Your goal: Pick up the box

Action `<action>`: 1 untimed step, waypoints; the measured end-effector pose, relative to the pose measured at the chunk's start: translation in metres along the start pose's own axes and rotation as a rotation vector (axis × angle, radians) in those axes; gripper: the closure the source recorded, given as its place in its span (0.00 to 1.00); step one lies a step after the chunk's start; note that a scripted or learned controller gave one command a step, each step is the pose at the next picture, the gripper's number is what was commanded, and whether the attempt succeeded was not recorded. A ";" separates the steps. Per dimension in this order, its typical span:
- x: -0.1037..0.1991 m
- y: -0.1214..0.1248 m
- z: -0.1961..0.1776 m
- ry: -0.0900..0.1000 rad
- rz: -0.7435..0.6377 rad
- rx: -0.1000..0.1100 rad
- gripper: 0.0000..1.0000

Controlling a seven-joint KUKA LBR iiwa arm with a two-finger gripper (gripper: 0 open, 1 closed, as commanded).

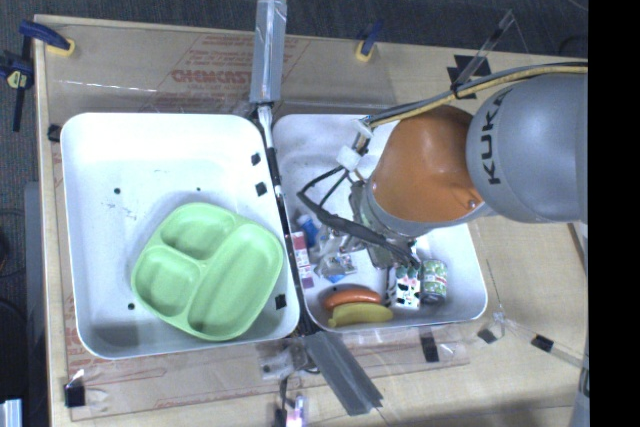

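Over the right bin (462,300) the arm (520,155) hangs low, its orange band and wrist covering most of that bin's middle; the claw (385,250) sits beneath the wrist among dark cables, and I cannot tell its state or whether it has hold of anything. Task thing: a small printed box (405,290) appears to lie near the bin's front wall, just beside a patterned can-like item (433,280), with a red-and-yellow fruit-like pair (355,305) close on the left and small blue and white clutter (322,250) toward the divider. Risk, as judged: the items are crowded, so a descent slightly off could nudge the can or fruit, or close on the wrong thing; the box near the wall leaves little finger room on that side. Loose cables could snag on clutter. Open room: the right bin's far end looks bare. Left bin (100,175) holds a green divided plate (208,270), well apart. Tabletop (520,365) margins stay narrow.
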State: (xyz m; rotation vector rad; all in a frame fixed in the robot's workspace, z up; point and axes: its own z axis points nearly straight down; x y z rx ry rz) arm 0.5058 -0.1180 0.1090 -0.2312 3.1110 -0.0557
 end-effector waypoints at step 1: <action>-0.025 -0.001 0.006 0.009 0.190 -0.008 1.00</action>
